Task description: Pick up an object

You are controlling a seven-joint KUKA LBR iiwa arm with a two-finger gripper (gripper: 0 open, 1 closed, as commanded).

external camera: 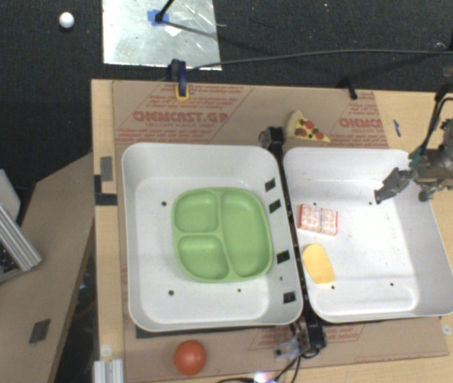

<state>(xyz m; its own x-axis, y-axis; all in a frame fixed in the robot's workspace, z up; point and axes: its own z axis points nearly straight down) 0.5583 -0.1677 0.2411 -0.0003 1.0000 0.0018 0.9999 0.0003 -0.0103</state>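
White bins sit side by side on a cardboard-covered bench [234, 106]. Left bin [143, 174] holds a green divided plate [222, 234], lying flat near the middle, three compartments, nothing in them.

Right bin [426, 270] holds two loose things, both near its left wall. A small pink-and-white packet [318, 219] lies flat; a yellow lump [318, 263] lies just below it in the view, close but apart. Either could be the pick target.

Arm comes in from the right, over the bin's upper right corner. Gripper [391, 184] points left and down over the upper right part of the right bin. Whether it is open or closed cannot be told at this angle; nothing is seen in its grasp. It is well apart from both the packet and the yellow lump, which lie down and to the left of it.

Outside the bins: a toy pizza slice [307, 128] on the cardboard just above the gap between the bins; a red-orange ball [190, 357] on the bench below the left bin; a blue-and-yellow clamp [179, 79] at the cardboard's top edge; a foil sheet [160, 22] beyond it; a small white ball [67, 20] on the dark floor at upper left.
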